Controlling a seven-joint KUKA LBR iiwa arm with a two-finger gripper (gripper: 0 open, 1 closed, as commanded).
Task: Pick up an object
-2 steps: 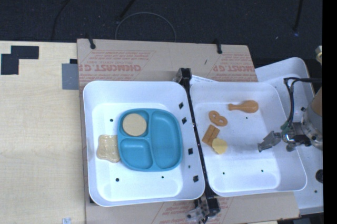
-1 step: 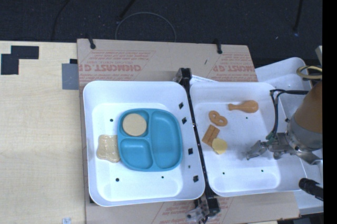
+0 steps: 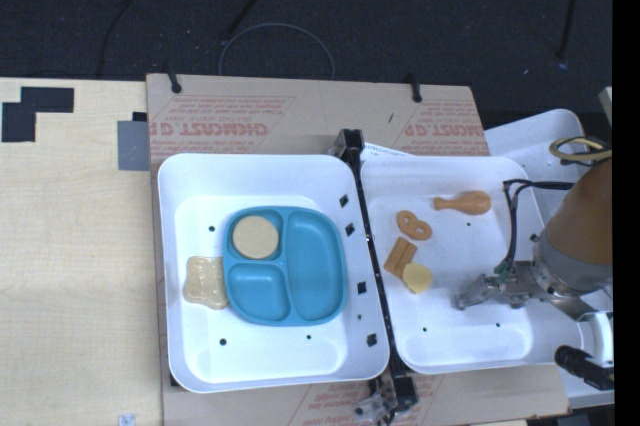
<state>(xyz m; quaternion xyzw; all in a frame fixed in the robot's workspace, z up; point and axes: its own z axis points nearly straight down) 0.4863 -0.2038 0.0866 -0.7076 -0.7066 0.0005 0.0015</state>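
The pincer [image 3: 470, 296], whose grip state I cannot tell, sits low in the right bin [image 3: 470, 359], with a yellow piece [image 3: 417, 278] at its nine o'clock, beside a tan block [image 3: 399, 256], a pretzel shape [image 3: 413, 225] and a drumstick [image 3: 463, 204] at twelve o'clock.

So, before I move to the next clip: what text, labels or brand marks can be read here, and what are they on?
Red print on the cardboard sheet behind the left bin, upside down in this view: seems to read "CHEMCAST G.P", though it is blurred.
A second red print on the same sheet behind the right bin: likely the same mark, too blurred to confirm.
Red print on the cardboard's front edge: too blurred to read.
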